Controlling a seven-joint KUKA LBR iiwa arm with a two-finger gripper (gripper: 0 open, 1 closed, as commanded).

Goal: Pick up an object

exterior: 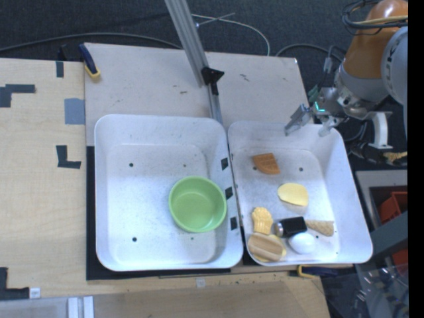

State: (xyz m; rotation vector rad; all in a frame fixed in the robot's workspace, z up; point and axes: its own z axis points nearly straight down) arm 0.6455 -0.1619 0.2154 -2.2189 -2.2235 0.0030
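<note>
The gripper hangs over the far edge of the right bin, jaws wide apart and holding nothing. The toy foods lie nearer: a brown piece, a yellow piece, and a tight bunch at the near edge. Grabbing in that bunch could bump neighbours or the wall. The brown piece has more room around it.

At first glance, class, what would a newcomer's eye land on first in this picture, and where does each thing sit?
The bright green bowl stands out first, alone in the left bin near its lower right corner. Next comes the cluster of small tan, yellow, black and white items along the right bin's near edge. The gripper hangs open above that bin's far corner.
</note>
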